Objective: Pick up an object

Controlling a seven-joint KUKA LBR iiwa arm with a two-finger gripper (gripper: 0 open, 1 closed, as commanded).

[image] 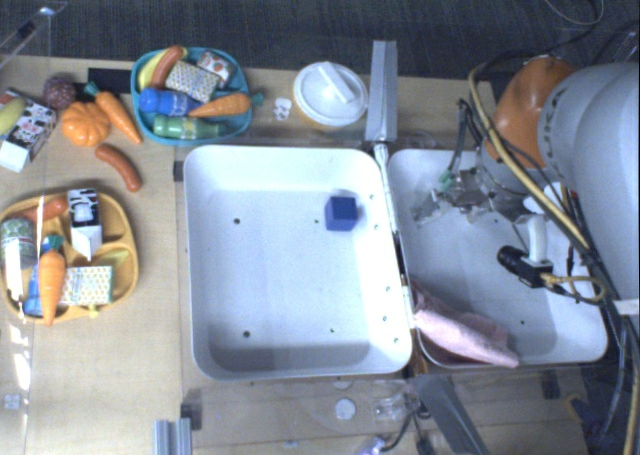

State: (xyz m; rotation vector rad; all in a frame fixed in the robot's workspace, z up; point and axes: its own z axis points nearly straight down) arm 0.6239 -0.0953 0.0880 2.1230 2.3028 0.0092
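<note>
A small blue cube (341,213) sits in the left bin (215,273), near that bin's upper right corner and close to the wall shared with the right bin (560,333). It lies apart from the pincer (447,193), off to the pincer's left across the divider between the 2 bins, with nothing touching it.

The pincer hangs low over the upper left part of the right bin, a cluster of metal parts and cables at the end of the grey arm (600,143), whose orange band (525,103) shows just above and right of it. Whether its tips are apart or together cannot be told from this angle, and no object shows between them.

Below the pincer, along the lower left edge of the right bin, lies a crumpled pink cloth (462,335).

Well to the pincer's left, beyond the left bin, the bench holds toy food: a blue bowl (150,125) with a carrot and small boxes above the bin's upper left corner, a yellow tray (120,243) with more toys at the far left, and a loose pumpkin (84,123) between them. A round white lid (330,91) rests up and left of the pincer, just above the left bin.
</note>
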